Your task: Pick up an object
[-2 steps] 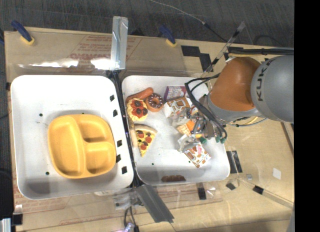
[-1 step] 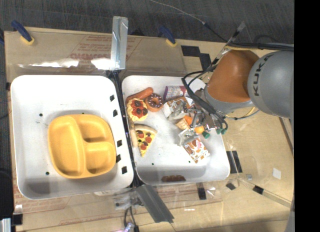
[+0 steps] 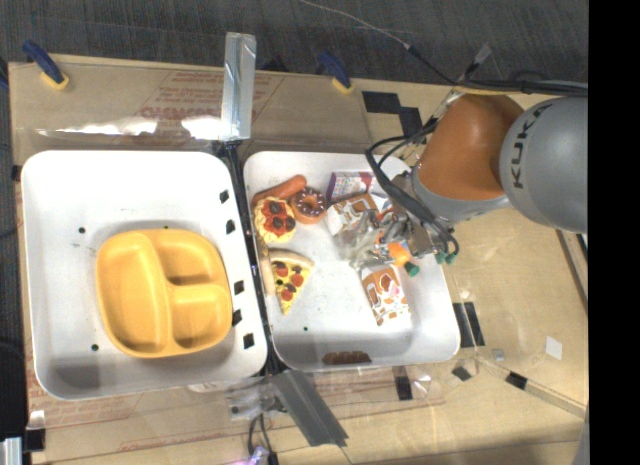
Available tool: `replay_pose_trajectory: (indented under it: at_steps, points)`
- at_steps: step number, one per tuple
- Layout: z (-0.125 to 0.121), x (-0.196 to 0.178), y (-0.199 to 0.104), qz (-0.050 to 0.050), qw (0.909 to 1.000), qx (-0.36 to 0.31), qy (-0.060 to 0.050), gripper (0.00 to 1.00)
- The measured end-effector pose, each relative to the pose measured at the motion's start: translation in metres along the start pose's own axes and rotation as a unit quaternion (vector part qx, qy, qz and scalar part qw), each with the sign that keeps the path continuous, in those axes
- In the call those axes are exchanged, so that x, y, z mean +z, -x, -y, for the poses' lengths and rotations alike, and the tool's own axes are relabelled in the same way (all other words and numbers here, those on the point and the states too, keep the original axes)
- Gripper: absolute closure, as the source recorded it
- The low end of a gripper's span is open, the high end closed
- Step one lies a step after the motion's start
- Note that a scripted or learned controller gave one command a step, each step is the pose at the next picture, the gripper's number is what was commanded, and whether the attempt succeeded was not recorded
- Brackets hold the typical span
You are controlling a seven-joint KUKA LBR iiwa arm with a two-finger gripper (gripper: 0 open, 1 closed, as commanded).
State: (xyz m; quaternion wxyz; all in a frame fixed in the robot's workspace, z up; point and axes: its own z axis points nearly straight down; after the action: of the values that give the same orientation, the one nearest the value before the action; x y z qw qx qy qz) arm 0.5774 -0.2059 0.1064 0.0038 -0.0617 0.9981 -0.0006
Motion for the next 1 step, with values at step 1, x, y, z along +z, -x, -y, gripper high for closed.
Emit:
replay_pose_trajectory:
  at_steps: [1]
  points:
    - [-0.0148, -0.1007, 0.0319, 0.001, 0.9974, 0.073, -0.001, 1.00]
